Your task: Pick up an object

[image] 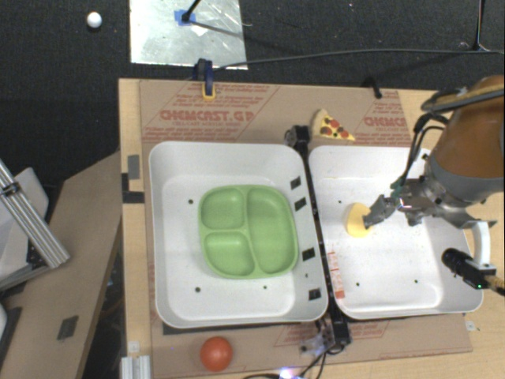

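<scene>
The table (260, 105), a brown board printed with red letters, carries two shallow white bins side by side. The left bin (170, 235) holds a green divided plate (248, 231) with three compartments, lying flat near its middle. The right bin (394, 287) holds a small yellow object (357, 220) at about nine o'clock from that bin's centre, close to the wall shared with the left bin.

The grey arm (465, 152) with its orange band reaches in from three o'clock, over the right bin. Its gripper (380, 211) sits just beside the yellow object, at the object's three o'clock side, and seems to touch or overlap its edge. Whether the fingers are spread or pressed together cannot be told, nor whether they grip the object.

A toy pizza slice (332, 126) lies on the table at twelve o'clock from the right bin, outside its rim. An orange-red ball (215, 353) rests at six o'clock from the left bin.
</scene>
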Controlling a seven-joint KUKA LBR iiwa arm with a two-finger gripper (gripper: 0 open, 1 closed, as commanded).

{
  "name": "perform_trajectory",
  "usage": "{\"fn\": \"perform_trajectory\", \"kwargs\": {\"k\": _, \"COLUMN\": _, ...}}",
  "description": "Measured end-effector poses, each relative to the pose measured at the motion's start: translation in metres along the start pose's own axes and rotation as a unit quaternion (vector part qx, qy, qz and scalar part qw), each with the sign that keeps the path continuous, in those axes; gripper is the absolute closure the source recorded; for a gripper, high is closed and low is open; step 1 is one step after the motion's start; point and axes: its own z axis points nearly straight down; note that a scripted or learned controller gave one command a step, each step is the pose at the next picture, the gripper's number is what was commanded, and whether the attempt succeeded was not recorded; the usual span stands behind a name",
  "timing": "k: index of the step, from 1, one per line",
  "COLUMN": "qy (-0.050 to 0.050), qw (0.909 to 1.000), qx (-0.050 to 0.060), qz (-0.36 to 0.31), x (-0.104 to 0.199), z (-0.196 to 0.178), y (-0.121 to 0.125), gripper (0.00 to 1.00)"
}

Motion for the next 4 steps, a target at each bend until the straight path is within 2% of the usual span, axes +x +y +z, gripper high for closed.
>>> {"fn": "perform_trajectory", "kwargs": {"k": 1, "qy": -0.001, "qw": 1.0, "qx": -0.006, "qz": -0.001, "x": 0.0, "z": -0.006, "y": 0.003, "gripper": 0.0}}
{"fn": "perform_trajectory", "kwargs": {"k": 3, "qy": 0.0, "qw": 1.0, "qx": -0.003, "qz": 0.0, "x": 0.007, "z": 0.116, "y": 0.006, "gripper": 0.0}}
{"fn": "perform_trajectory", "kwargs": {"k": 4, "qy": -0.001, "qw": 1.0, "qx": -0.005, "qz": 0.0, "x": 0.007, "z": 0.125, "y": 0.007, "gripper": 0.0}}
